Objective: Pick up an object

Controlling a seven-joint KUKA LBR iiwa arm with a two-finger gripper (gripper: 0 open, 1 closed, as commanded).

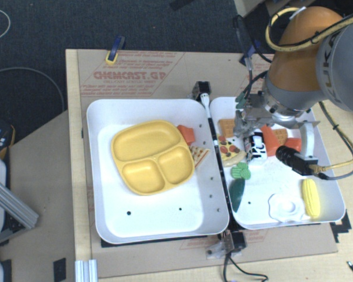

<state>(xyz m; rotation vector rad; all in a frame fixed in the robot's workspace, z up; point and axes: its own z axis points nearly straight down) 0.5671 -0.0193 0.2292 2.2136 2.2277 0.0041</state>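
Because the claw (247,135) hangs over the right bin (335,207) amid a tight cluster, I cannot tell its state. Directly beneath sits a toy pizza slice (230,150), likely light, stiff plastic, best pinched across its edges. Just beside it, a black-and-white block (257,147); nearer the camera, a green toy vegetable (239,184); well right, smooth, ridged toy corn (310,197), probably slippery.

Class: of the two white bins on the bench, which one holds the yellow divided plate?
The left bin; its yellow divided plate distinguishes it from the right bin.
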